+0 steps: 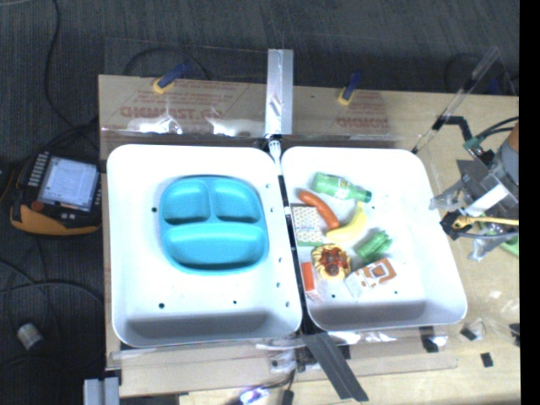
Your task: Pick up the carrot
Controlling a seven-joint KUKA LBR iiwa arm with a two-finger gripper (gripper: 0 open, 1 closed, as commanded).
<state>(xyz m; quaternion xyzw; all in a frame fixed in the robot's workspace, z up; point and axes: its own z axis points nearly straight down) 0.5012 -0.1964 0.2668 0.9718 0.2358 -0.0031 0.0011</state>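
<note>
Approach step, I judge: the tool [479,218], grip state indiscernible, sits at three o'clock; next, reach the slim orange carrot [318,207].

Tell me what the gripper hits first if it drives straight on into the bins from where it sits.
Judging loosely, the gripper at the right edge faces the right bin. Heading left, it would likely cross that bin's rim first, then reach the green vegetable before the carrot. Height is unclear.
</note>
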